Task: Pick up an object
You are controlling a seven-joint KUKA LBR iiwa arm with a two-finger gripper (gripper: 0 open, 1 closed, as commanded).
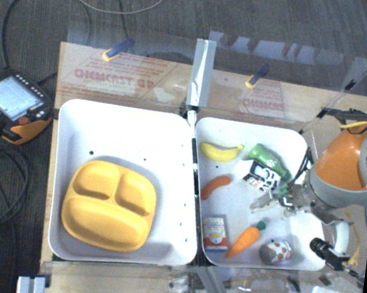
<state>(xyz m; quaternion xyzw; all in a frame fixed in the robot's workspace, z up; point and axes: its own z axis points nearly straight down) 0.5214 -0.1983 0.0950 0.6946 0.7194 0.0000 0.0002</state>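
Carrot (245,242) lay in the right bin (252,133), toward its front edge, long axis on a diagonal: green top up-right, orange tip down-left. Gripper (272,198) hung over the bin's middle-right, so the carrot sat below and a bit left of it in the camera view, near but not touching. Couldn't tell whether the jaws were open or shut; metal parts blurred together against the white floor. Nothing visibly held.

Crowding around the carrot: small carton (214,234) just beside the tip on the left, a roundish grey-and-red can (276,252) just beside it on the right. Best approach, imo, would be jaws closing across the short axis, i.e. perpendicular to that diagonal, at mid-body where there was bare floor on both sides.

Closer to the gripper: black-and-white box (260,177) and green bottle (269,160) just up-left, possibly touching it; can't say. Red sausage (214,186) and banana (220,151) lay further left, w/ more open room round them. Front wall of the bin was near the carrot's tip, so little margin there. Left bin (61,160) held a yellow tray (109,204), well apart.
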